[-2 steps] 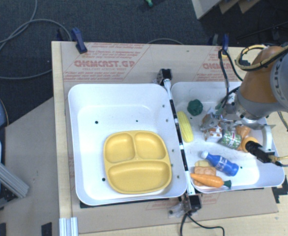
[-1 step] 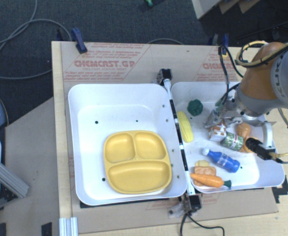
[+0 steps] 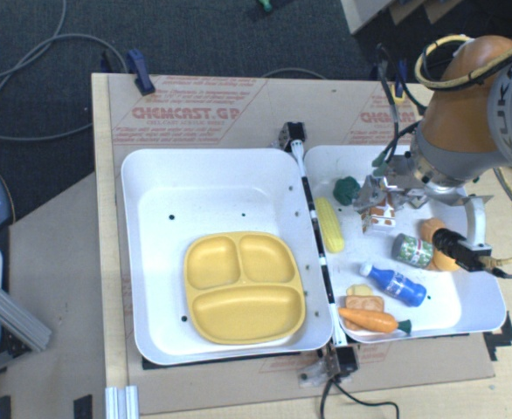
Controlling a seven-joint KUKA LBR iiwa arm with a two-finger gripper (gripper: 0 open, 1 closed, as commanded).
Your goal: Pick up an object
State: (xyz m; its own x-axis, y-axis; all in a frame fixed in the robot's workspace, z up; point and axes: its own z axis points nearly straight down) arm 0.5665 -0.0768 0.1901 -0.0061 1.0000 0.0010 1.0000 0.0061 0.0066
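My gripper [image 3: 380, 201] hangs low in the right bin [image 3: 479, 312], right of center, just above a small red-and-white carton [image 3: 379, 221]. My wrist hides the fingers, so I cannot tell its state.

Dark grey carpet floor [image 3: 195, 24], strewn with loose cables [image 3: 29, 33]. Left of the gripper, cardboard-covered bench top [image 3: 195, 112].

Robotics lab: industrial arm [image 3: 466, 103] over a board-topped bench [image 3: 195, 116], two white bins [image 3: 142, 190] clamped together, loose cables [image 3: 29, 51] on dark carpet [image 3: 195, 24], toy food as test props.
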